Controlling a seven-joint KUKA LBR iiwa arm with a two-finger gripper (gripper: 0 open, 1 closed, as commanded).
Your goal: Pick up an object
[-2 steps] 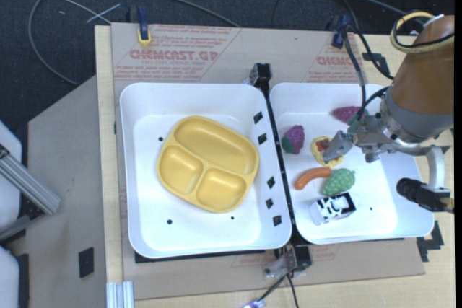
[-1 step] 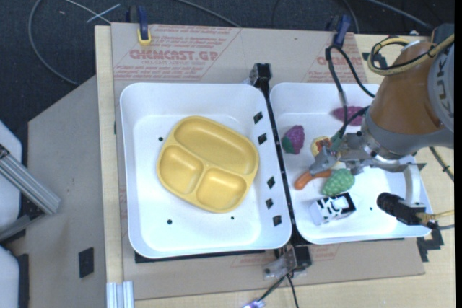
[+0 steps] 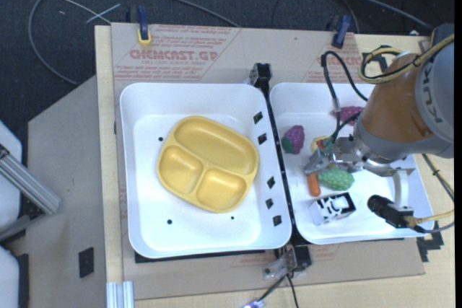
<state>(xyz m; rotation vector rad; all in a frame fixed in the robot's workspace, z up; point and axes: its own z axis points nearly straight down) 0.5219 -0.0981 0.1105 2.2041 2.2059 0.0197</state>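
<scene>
The arm's gripper (image 3: 326, 159) hangs low in the right bin (image 3: 375, 227), just above a green toy (image 3: 336, 178) beside a small carrot (image 3: 314, 186), apparently reaching to grasp, and next needs a firm closing and lift.

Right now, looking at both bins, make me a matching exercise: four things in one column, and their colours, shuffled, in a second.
Things:
1. divided plate
2. toy grapes
3. carrot
4. bumpy vegetable

Colours:
A. orange
B. green
C. yellow
D. purple with green

Pairs: 1-C, 2-D, 3-A, 4-B
</scene>
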